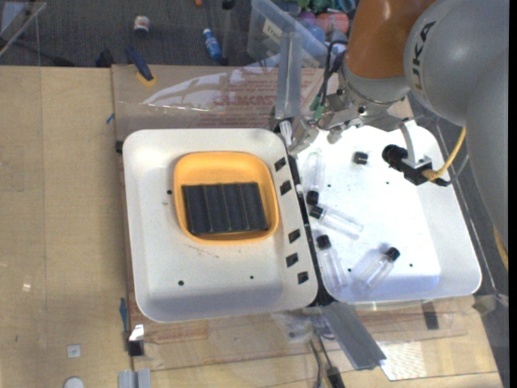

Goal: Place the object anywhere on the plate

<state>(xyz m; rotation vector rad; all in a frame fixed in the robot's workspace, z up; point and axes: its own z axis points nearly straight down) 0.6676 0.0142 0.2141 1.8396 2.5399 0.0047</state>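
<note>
Only legible text was on the grey arm point(460, 51): part of the maker's name, letters "UKA", ran vertically on its casing near the upper right, the first letter cut off by the orange band point(388, 27). Reddish print showed on the clear plastic sheet point(218, 91) behind the bins but was too blurred to read. A white label on the storage tub point(271, 14) was unreadable too.
</note>
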